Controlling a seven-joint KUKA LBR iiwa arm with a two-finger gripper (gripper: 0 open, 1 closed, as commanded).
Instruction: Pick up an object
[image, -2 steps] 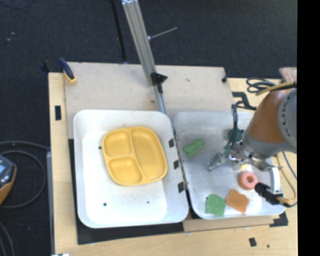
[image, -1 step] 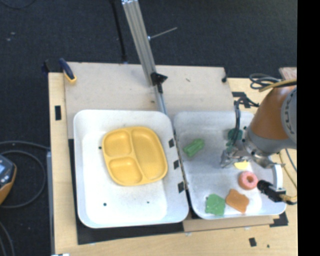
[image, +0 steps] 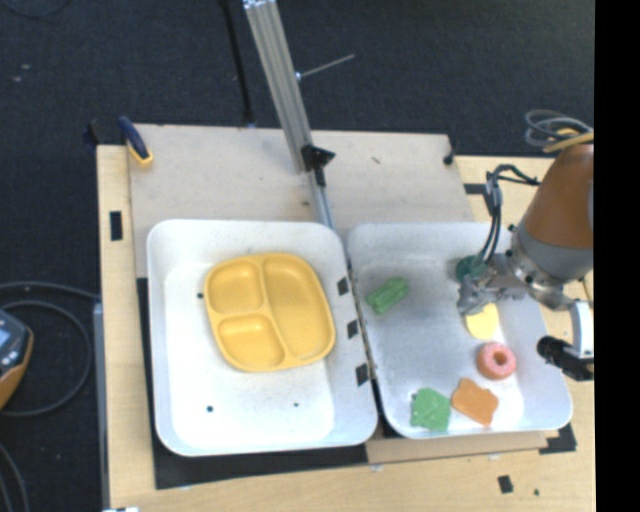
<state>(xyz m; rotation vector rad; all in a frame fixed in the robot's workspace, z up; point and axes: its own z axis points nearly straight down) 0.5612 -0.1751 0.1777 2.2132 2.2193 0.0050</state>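
Yellow block (image: 484, 322), flat, pale, squarish, rt bin (image: 420, 250), just under gripper (image: 474, 297)

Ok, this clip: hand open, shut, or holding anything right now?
Hand: cannot be told. It sits low in the right bin, right at the yellow piece, but the view shows nothing clearly gripped.

Two white bins are seen on a pale tan tabletop (image: 400, 170): the left bin (image: 180, 400) and the right bin (image: 430, 250), the latter speckled with grey. A yellow divided plate (image: 268, 310) is shown in the left bin. In the right bin, a green block (image: 386, 294), a yellow piece (image: 483, 322), a pink ring (image: 496, 360), an orange piece (image: 474, 402) and a second green piece (image: 431, 410) are shown. The arm (image: 560, 215) is coloured orange-brown above grey.
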